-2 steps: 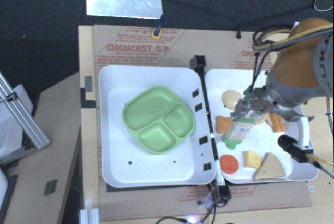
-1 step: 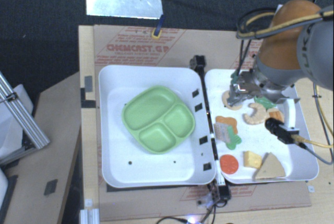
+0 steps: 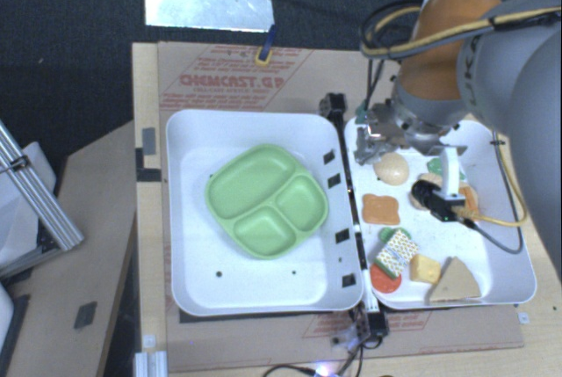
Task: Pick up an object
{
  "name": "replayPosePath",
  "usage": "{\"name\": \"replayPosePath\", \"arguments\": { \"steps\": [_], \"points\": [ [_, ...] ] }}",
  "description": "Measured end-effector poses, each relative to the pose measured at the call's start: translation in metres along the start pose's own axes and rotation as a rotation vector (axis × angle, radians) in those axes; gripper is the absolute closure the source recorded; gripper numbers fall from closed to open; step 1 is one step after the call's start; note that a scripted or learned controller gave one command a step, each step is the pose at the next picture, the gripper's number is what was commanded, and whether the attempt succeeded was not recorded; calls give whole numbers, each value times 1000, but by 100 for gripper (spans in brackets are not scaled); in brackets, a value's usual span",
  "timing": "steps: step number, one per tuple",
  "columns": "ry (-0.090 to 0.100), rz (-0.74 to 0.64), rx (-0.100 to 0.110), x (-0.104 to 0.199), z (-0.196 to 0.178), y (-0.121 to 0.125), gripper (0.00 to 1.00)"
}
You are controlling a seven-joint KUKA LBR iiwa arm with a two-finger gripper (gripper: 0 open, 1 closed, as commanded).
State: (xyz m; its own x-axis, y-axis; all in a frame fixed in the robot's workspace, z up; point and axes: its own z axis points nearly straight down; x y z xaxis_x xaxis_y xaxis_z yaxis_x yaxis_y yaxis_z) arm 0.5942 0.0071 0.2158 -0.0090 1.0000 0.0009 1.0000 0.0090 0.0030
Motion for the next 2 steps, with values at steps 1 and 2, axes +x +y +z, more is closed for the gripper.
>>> {"name": "replayPosePath", "arguments": {
  "steps": [1, 2],
  "points": [
    [0, 2, 0, 3, -17, 2, 100],
    [-1, 2, 3, 7, 0, 6, 100]
  ]
}}
